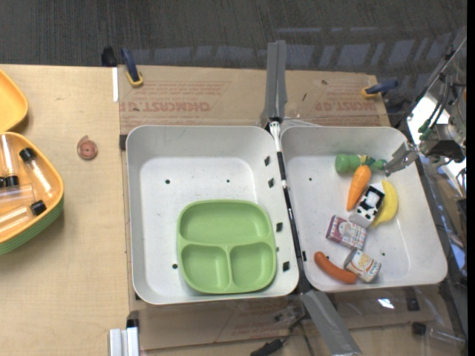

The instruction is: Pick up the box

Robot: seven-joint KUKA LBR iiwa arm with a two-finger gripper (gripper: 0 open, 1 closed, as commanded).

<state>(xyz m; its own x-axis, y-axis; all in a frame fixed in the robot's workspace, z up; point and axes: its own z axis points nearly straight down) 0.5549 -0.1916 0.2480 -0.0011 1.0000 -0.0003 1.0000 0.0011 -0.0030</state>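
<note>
A small purple and white box (346, 232) lies flat in the right bin (415, 273), near its middle. A smaller tan and white box (364, 265) lies just below it, touching a red sausage (333, 268). A black and white carton (367, 205) rests between an orange carrot (358, 185) and a yellow banana (387, 203). My gripper (399, 159) hangs over the bin's upper right corner, beside a green toy vegetable (349, 162), above and to the right of the boxes. Nothing shows in its grasp.
The left bin (148, 199) holds a green three-compartment plate (226, 245). A metal divider (276, 95) stands between the bins at the back. Yellow and green trays with vials (22, 191) sit on the wooden table at far left. Clamps hold the cardboard behind the bins.
</note>
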